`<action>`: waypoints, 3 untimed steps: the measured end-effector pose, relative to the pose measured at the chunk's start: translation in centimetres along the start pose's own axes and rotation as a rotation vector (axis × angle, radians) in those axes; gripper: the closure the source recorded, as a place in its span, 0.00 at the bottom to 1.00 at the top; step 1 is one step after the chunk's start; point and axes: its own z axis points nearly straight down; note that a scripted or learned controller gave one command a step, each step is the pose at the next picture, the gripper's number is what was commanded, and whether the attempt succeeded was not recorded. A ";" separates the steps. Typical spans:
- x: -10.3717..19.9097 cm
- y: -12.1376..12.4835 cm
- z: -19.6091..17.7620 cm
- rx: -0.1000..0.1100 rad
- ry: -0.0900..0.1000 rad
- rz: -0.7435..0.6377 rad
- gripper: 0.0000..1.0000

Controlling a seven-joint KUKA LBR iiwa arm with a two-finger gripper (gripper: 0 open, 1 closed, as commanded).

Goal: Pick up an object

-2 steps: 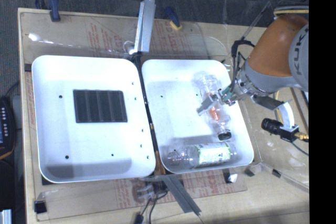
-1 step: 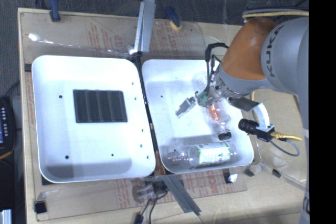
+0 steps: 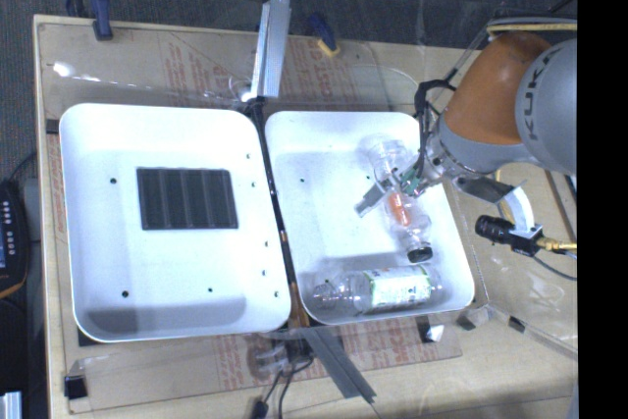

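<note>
— Claw (image 3: 385, 190) first: where is it?

— Low inside the right bin (image 3: 324, 240), in its upper right part. The grey arm (image 3: 535, 113) with the orange band comes in from the right, over that bin's far corner.

— Open, closed, holding something?

— I cannot tell. The tip sits right over a clear plastic bottle with an orange label (image 3: 400, 209), and glare from the plastic blurs everything there. The two overlap, but I can't say the bottle is gripped.

— How does that bottle lie?

— On its side, slanting from the upper middle of the bin down toward the right wall, with a dark cap at its lower end.

— Anything else in that bin?

— A second clear bottle with a white-and-green label (image 3: 378, 290), lying flat along the near wall, apart from the first.

— And the left bin (image 3: 98, 152)?

— A dark ribbed rectangular panel (image 3: 186, 198) lies flat near its middle. Both bins sit side by side on the bench (image 3: 59, 44), touching along their inner edges.
</note>
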 end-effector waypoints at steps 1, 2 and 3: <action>-1.3 2.9 4.6 0.001 0.001 -0.006 0.00; -0.3 0.5 -1.0 0.000 -0.001 0.032 0.00; -1.1 2.4 1.9 -0.001 -0.001 -0.012 0.00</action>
